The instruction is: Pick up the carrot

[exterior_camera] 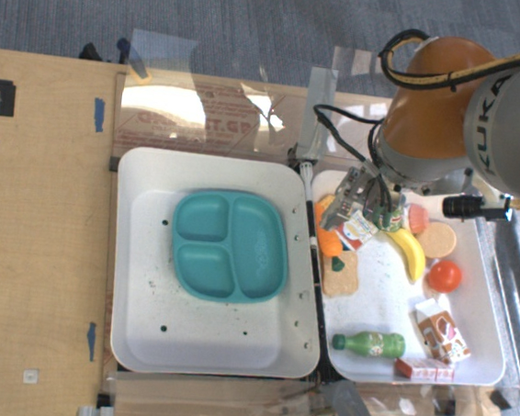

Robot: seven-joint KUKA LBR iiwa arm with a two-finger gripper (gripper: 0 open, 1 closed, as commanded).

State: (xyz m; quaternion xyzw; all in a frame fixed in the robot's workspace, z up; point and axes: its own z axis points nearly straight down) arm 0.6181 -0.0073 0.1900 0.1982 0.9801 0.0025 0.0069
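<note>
The carrot (329, 243) is an orange piece at the left edge of the right bin (479, 364), with its upper end under the gripper. The gripper (350, 212) hangs from the grey arm with the orange band (438, 92) and sits low over the carrot's upper part, touching or nearly touching it. A small white packet with red and green print (360, 230) lies right beside the gripper.
Around the carrot lie a tan bread slice (342, 275), a banana (410, 251), a tomato (444, 275), a round tan slice (439, 240), a green bottle (370, 344) and a small carton (441, 334). A teal divided plate (231, 246) lies in the left bin (136, 328).
</note>
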